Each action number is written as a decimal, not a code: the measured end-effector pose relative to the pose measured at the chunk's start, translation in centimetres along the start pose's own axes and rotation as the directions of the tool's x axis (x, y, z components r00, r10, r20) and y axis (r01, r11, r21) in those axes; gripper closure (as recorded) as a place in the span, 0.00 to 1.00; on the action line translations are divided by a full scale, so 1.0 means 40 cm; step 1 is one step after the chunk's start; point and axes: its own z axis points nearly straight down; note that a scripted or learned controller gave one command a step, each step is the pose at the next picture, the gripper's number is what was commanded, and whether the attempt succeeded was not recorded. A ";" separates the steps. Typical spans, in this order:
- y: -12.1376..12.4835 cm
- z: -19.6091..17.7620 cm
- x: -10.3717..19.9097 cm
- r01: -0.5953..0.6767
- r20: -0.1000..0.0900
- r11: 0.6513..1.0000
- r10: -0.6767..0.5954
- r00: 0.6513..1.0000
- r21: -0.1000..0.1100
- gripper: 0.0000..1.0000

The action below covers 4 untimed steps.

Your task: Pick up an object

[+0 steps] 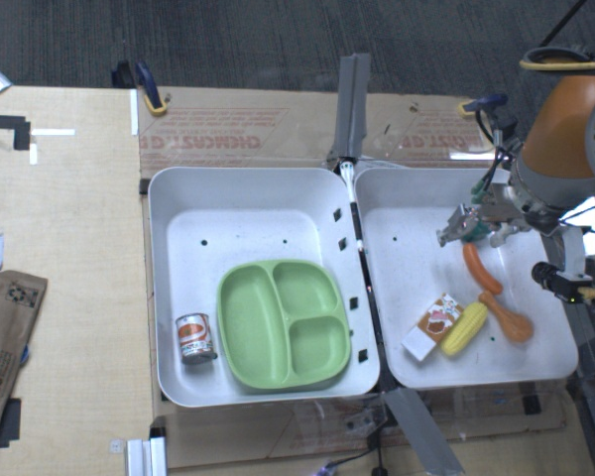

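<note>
Fingers (468, 228) state unclear, over right white bin (397, 266), cardboard-covered bench (228, 127), dark floor.

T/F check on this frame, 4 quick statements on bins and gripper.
1. The green divided plate lies in the left bin. True.
2. The can sits on the plate. False: it stands beside it, on the bin floor.
3. The corn cob is in the right bin. True.
4. The gripper hovers over the left bin. False: it is over the right bin, just above the carrot.
</note>
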 end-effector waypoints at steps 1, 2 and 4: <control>0.051 -0.164 0.137 -0.150 0.001 0.989 0.150 0.989 -0.001 0.00; 0.049 -0.166 0.118 -0.170 0.001 0.985 0.170 0.985 -0.001 0.00; -0.023 0.122 -0.096 0.063 -0.001 0.998 -0.063 0.998 -0.002 0.00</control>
